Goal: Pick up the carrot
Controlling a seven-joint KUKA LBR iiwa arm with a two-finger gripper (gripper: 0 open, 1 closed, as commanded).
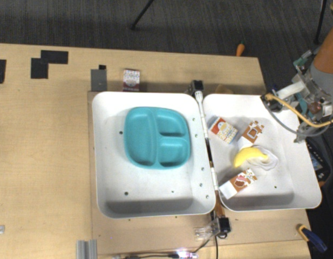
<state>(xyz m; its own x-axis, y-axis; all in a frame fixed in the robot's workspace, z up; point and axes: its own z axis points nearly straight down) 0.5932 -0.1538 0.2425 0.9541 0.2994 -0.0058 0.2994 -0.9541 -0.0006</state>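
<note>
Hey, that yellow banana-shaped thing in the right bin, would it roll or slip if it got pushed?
The yellow banana-shaped piece looks curved, so it would probably pivot rather than roll. Its smooth-looking skin may slide easily on the white bin.

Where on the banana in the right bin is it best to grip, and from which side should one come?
Probably the middle of the banana, from straight above. It lies flat and curved, its length running roughly left to right, so closing across its narrow width should fit. A pale clear thing lies against its right end, so avoid that end.
</note>
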